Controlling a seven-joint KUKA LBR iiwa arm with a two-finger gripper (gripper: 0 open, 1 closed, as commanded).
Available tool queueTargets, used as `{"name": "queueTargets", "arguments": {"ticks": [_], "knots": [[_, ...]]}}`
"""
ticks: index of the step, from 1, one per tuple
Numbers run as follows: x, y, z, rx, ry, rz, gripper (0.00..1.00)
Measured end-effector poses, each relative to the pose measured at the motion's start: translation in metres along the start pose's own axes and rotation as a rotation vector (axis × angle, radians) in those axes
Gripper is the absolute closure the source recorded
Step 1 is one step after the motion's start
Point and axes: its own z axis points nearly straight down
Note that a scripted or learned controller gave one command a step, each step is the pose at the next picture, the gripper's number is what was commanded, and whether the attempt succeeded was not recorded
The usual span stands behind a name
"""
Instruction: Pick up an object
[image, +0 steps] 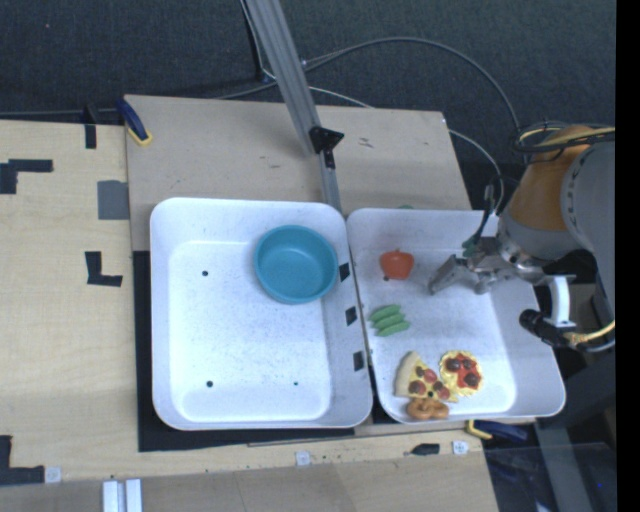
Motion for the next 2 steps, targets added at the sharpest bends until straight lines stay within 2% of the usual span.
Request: {"name": "queueTargets", "arguments": {"ticks": [1,2], "knots": [[0.0,0.001,-0.012,-0.002,-0.001,0.0,1.0],[0.003,0.007,-0.056,-0.004,-0.001,0.0,1.0]]}}
